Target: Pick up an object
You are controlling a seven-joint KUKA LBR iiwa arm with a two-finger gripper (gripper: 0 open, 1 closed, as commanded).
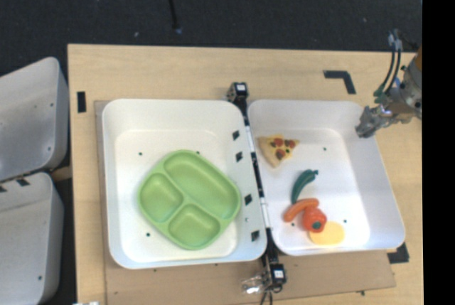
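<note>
Wooden bench [178, 69] carries two white bins side by side. One green divided plate [188, 199] takes up much of the left bin [114, 154], with bare floor along its far side. Right bin [370, 183] holds five toys: a pizza slice [277, 150] near its far left corner, then a green pepper [304, 184], carrot [300, 210], tomato [316, 220] and yellow piece [327, 234] clustered by the near edge; its right half is open. Gripper [370, 122] hangs at the far right corner, grasp unclear.
</note>
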